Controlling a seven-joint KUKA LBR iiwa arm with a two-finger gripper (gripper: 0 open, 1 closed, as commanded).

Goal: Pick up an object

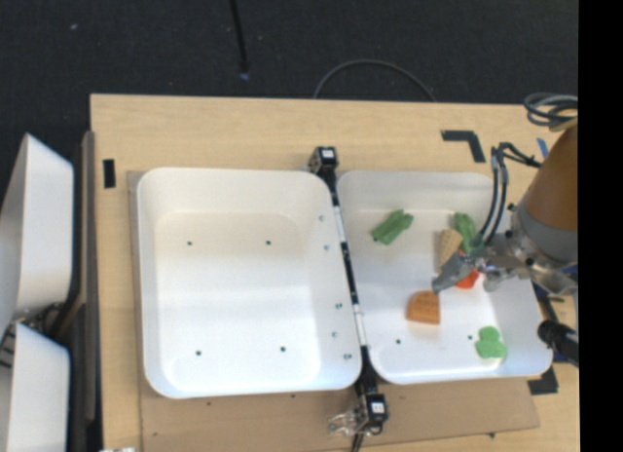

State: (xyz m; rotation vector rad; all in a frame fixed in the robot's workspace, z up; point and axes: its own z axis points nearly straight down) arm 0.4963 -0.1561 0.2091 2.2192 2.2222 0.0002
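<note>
Green chunk (391, 227) sits left in our right bin (419, 367), then the orange block (423, 308) (looks light and stiff, we'd pinch its flat sides), then our gripper (458, 273), fingers too blurry to call.

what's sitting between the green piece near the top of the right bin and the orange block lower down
Nothing lies between them. In the camera view, bare white floor of the right bin separates the green piece from the orange block. The gripper works further right.
</note>
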